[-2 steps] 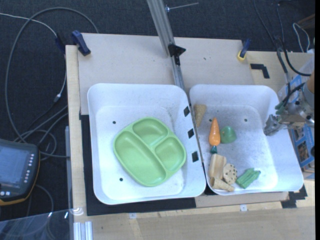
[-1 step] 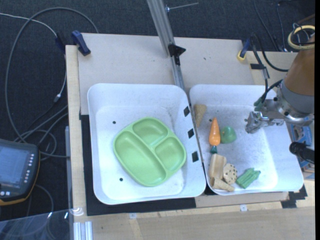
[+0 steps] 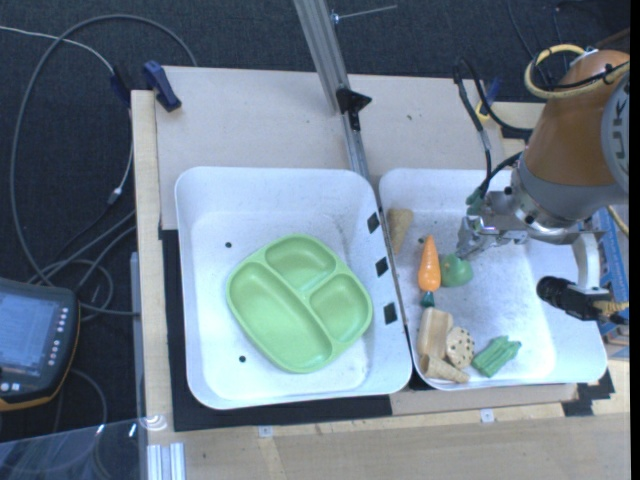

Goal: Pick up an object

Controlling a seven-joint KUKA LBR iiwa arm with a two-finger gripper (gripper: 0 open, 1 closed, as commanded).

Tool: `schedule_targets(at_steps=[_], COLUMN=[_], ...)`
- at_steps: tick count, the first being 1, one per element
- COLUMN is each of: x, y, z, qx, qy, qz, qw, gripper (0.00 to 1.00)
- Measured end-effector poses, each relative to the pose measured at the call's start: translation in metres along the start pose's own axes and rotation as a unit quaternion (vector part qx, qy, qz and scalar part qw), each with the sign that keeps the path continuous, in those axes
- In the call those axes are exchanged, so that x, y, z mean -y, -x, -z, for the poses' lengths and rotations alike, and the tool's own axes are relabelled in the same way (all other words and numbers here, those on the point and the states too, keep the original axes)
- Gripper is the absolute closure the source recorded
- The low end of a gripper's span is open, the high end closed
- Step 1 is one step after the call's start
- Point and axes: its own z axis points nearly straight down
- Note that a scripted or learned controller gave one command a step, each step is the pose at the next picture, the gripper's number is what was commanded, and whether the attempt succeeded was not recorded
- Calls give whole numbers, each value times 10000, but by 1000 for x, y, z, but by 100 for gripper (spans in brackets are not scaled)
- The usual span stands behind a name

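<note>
Camera view inspector: Where is the tool (image 3: 474, 236) sitting?

Recorder: It is hovering in the right bin (image 3: 540, 348), at about 2 o'clock from the carrot (image 3: 429, 263), just beside the green piece (image 3: 457, 271). Whether it is gripping anything, I cannot tell.

Inspector: Other contents?

Recorder: A green divided plate (image 3: 300, 302) is lying in the left bin (image 3: 200, 268).

Bench surroundings and fixtures seen from above

A green divided plate (image 3: 300, 302) is laid in the left white bin (image 3: 200, 268), and black clips (image 3: 381, 265) are fixed along the edge shared with the right white bin (image 3: 560, 363). A metal pole (image 3: 322, 38) is slanted across the tan bench (image 3: 250, 118), on whose far left corner a blue clamp (image 3: 160, 84) is set. Grey cables (image 3: 60, 148) are looped over the dark floor, and what seems to be a handheld control pendant (image 3: 35, 343) is seen at the left edge.
</note>
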Motion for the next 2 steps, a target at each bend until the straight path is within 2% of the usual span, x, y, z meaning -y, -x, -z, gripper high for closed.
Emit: schedule_targets(at_steps=[1,2], x=[-8,-10], y=[-59,-114], z=[-5,7], qx=[-2,-2], qy=[-2,11], qz=[2,-1], qw=[10000,10000], gripper=[100,100])
